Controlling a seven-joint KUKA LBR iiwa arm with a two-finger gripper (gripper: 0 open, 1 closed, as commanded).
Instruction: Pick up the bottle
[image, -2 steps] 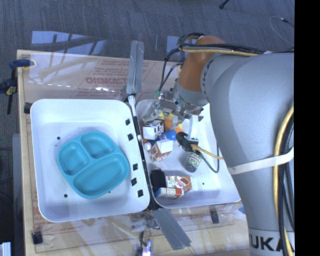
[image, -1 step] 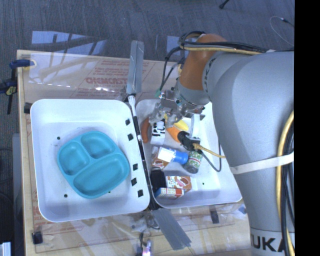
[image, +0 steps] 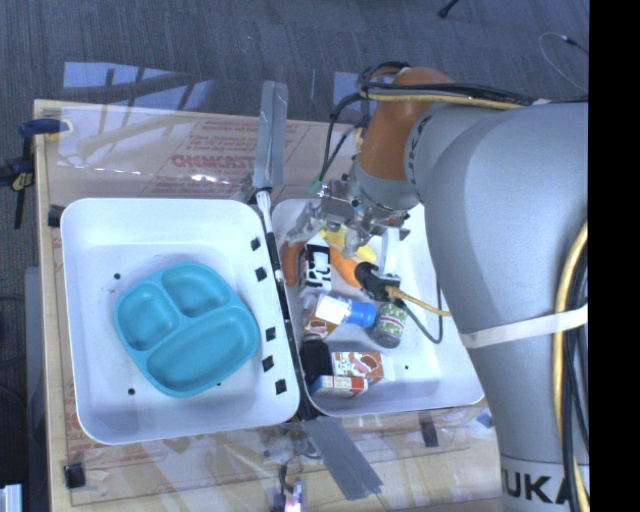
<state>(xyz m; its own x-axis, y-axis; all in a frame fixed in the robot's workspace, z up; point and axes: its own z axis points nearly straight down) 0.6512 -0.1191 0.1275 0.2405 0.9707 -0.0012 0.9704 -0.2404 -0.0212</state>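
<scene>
Arm reaches in from the right over the right bin (image: 455, 385). Gripper (image: 345, 222) low over clutter at that bin's far end; finger state cannot be told, wrist hides them. Bottle (image: 345, 314), blue-capped, lies on its side mid-bin, apparently untouched, beside a small jar (image: 391, 324). Left bin (image: 90, 260) holds a blue divided plate (image: 187, 327).

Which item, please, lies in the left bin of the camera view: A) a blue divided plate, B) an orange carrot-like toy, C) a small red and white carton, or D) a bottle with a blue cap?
A: the blue divided plate lies alone on the floor of the left bin, while the cluttered small items sit in the right bin under the arm.
</scene>
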